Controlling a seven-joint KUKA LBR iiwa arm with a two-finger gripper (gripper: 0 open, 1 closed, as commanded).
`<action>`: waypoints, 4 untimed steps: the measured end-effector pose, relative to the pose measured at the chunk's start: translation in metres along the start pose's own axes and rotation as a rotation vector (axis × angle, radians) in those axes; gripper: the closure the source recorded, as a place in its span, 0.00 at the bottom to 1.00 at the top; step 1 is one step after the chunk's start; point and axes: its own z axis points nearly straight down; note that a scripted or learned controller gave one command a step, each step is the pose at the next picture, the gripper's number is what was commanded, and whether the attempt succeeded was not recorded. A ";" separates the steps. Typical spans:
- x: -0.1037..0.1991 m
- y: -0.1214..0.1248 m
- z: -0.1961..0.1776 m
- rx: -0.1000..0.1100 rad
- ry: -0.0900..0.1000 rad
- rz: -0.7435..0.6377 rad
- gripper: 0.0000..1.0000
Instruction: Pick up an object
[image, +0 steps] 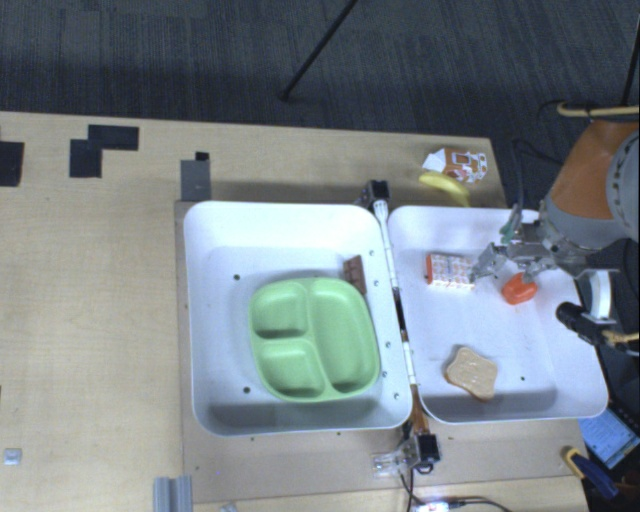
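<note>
Gripper (497, 258) spread open, hovering between packet (449, 270) and orange piece (519, 291); approach step, next descend and close

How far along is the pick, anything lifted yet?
Done: the gripper has reached into the right bin, between the small packet and the orange object. In hand: nothing visible between its fingers. Left: grasping and lifting; the packet, orange object and bread slice all lie on the bin floor.

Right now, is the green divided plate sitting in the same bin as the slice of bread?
No, the green plate lies in the left bin; the bread is in the right bin.
</note>
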 end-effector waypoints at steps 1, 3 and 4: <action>0.028 -0.024 0.043 -0.001 0.000 0.000 0.00; 0.077 0.065 0.027 -0.004 0.000 -0.010 1.00; 0.077 0.065 0.027 -0.003 0.000 -0.011 0.00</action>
